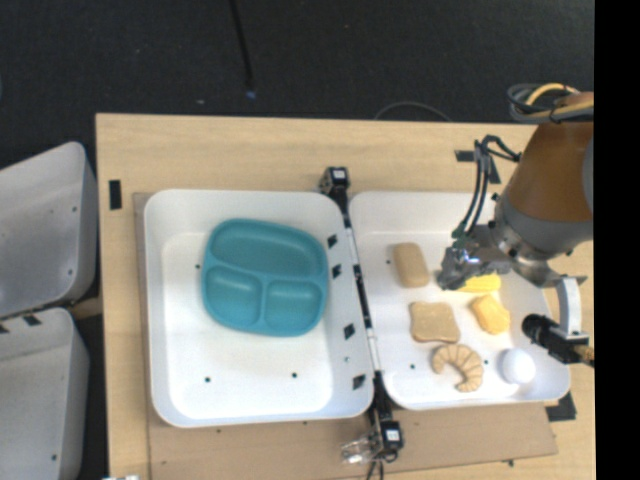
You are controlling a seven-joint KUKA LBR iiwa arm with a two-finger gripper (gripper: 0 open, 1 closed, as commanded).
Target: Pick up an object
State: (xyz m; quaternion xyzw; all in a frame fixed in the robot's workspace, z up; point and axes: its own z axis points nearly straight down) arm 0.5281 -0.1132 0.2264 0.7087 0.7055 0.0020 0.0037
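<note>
Gripper [458, 266] grip state unreadable, sits touching yellow block [483, 285] just beside it; looks light, rigid, slick plastic — pinch across its flat sides.

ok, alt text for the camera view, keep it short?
The arm's gripper is low in the right bin, by a yellow piece, among a bread slice, croissant and white egg. The left bin holds a teal divided plate.
</note>
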